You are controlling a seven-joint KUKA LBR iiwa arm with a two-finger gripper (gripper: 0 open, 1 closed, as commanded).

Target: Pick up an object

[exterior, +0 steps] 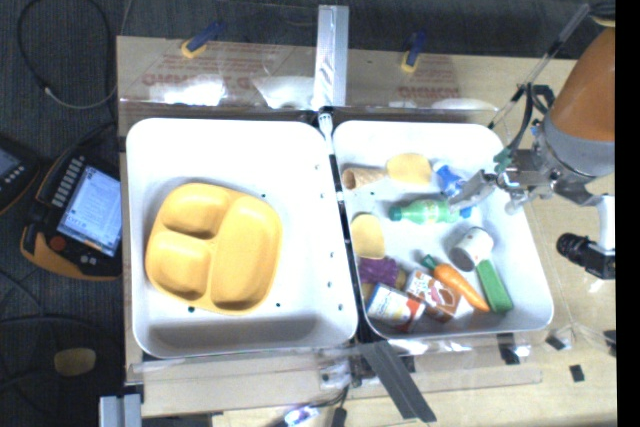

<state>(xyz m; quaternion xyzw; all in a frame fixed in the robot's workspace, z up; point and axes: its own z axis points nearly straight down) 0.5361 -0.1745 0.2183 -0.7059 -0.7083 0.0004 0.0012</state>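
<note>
The bench [170,65] is a pale wooden board. Two white bins rest on it, touching side by side: the left bin [300,215] and the right bin [530,255]. Clear plastic sheeting [240,75] lies behind them, held by two clamps [203,39].

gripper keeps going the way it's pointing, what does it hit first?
The gripper points left into the right bin, above its upper part. Going on, it would likely meet the green bottle first, with the blue item close beside that line. Height is unclear from this view.
</note>
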